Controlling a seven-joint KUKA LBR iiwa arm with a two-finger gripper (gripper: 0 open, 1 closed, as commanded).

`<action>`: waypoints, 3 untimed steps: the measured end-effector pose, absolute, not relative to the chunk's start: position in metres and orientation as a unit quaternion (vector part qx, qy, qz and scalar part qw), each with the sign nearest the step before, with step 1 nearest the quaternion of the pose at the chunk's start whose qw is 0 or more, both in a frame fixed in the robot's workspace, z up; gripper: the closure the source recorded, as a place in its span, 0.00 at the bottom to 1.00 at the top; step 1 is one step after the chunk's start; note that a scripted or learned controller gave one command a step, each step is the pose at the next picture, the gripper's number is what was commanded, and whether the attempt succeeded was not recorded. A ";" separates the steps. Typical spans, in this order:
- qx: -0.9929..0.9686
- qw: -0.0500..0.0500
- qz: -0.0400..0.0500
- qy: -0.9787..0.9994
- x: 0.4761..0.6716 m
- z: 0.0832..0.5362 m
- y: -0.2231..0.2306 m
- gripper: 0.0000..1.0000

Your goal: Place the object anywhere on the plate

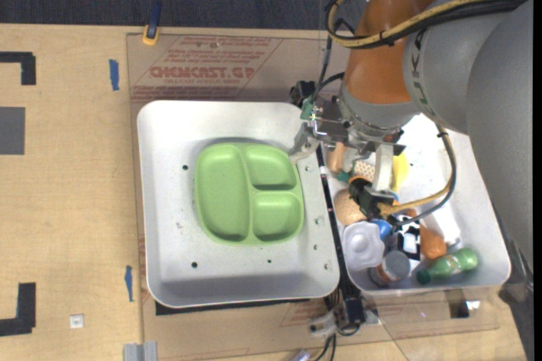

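Note:
A light green plate point(246, 191) with three compartments lies in the middle of the left white bin point(165, 181), and nothing rests on it. My gripper point(364, 173) hangs under the orange-banded wrist over the back left part of the right bin point(487, 207), low among a pile of small objects. The wrist and its cables cover much of the gripper. Right by it are a yellow item point(400, 167), a tan rounded item point(347, 204) and a peach-coloured piece point(337, 156). I cannot tell whether any of them is held.
More clutter fills the front of the right bin: a green bottle point(449, 264), an orange piece point(433, 245), a clear lidded cup point(364, 245), a brown can point(392, 269). The wall between the bins point(326, 207) runs just left of the gripper. The grey arm spans the upper right.

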State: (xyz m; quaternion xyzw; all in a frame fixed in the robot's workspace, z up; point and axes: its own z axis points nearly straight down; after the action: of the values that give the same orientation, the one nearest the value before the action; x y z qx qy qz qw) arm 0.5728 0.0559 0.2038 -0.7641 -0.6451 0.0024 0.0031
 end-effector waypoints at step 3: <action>-0.764 0.003 0.002 -0.645 0.573 0.204 0.056 0.00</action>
State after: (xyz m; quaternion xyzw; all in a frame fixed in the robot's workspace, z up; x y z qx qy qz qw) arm 0.5728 0.0559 0.2038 -0.7641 -0.6451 0.0023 0.0031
